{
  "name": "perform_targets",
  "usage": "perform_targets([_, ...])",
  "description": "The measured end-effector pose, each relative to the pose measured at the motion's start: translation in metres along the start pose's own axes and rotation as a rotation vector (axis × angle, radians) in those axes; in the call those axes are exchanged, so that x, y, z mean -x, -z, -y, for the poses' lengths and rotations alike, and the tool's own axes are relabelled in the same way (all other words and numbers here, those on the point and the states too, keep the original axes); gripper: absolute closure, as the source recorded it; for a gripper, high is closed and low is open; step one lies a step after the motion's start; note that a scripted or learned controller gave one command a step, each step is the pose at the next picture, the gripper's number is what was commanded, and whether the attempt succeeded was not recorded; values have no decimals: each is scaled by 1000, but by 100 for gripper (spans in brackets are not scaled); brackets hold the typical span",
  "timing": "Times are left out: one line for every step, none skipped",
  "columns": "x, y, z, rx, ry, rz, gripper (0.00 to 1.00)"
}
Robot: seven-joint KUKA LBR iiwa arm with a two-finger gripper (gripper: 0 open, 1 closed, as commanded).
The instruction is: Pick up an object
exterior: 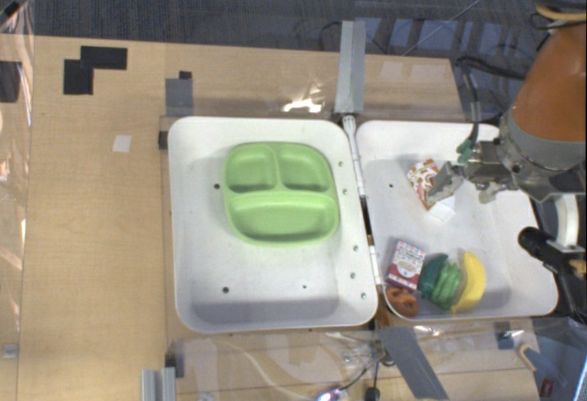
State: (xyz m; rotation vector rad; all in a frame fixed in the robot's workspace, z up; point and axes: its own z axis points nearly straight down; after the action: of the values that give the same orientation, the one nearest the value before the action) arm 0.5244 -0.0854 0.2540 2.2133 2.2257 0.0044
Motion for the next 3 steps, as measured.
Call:
perform_targets([25,96,-5,3,88,1,0])
perform_targets([9,-18,-54,-2,-73,0,0])
perform_targets([41,-47,-83,0,-1,1,0])
